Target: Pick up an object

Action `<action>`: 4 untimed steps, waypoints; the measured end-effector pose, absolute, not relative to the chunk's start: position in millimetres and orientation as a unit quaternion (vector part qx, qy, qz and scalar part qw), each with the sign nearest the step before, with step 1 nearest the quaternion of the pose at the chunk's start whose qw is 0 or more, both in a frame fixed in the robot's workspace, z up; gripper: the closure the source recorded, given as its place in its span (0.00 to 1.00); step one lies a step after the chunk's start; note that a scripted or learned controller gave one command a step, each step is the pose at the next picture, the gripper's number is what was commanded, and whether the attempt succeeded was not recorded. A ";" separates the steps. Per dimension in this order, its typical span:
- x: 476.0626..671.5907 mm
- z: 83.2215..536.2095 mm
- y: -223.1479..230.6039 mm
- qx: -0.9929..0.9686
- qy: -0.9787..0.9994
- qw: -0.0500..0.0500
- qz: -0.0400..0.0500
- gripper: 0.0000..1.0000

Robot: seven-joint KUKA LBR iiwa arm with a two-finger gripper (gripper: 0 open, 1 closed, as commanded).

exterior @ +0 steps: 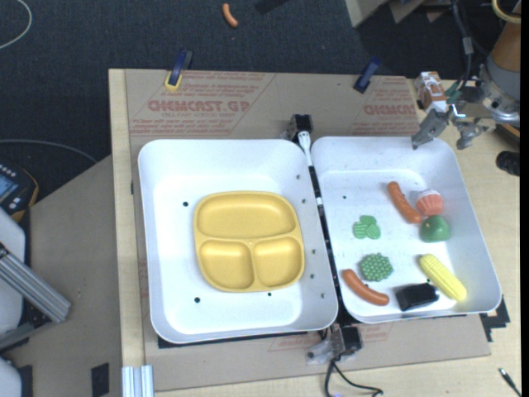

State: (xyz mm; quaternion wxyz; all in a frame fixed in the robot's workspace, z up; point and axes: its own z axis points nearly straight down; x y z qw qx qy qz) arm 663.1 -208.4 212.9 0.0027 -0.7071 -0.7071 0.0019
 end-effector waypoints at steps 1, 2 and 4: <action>661.2 169.7 -210.1 -0.707 -0.707 0.002 0.002 0.00; 662.1 127.2 -207.5 -0.706 -0.708 0.002 0.001 0.00; 663.6 96.7 -206.7 -0.706 -0.708 -0.001 0.000 1.00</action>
